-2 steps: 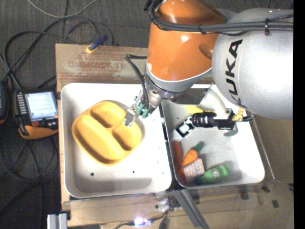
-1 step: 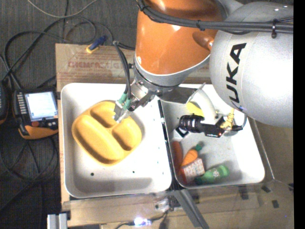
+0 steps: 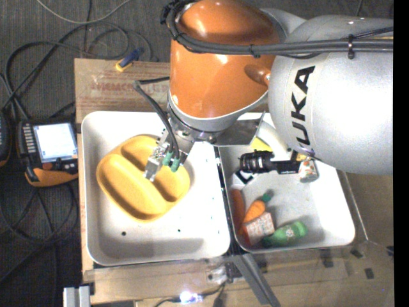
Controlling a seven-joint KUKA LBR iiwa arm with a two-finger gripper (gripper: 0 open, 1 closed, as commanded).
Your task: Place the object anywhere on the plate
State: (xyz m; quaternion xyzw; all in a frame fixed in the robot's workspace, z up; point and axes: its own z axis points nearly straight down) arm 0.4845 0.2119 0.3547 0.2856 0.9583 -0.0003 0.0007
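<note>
The orange band (image 3: 217, 62) looms at upper centre, the end effector (image 3: 160, 162) hangs over the yellow plate (image 3: 128, 187), grip state unreadable, and placement looks unfinished.

Cannot see the far part of the right bin (image 3: 319, 210), buried under the grey arm (image 3: 332, 94), nor the far right corner of the left bin (image 3: 115, 242) behind the orange band (image 3: 217, 62). Cannot follow the middle of the yellow plate (image 3: 131, 190) under the gripper (image 3: 156, 168). Cannot read the blurred print on the small carton (image 3: 259, 226) beside the green bottle (image 3: 286, 234), and cannot name the little pale thing (image 3: 308, 170) half tucked under the arm's edge.
</note>
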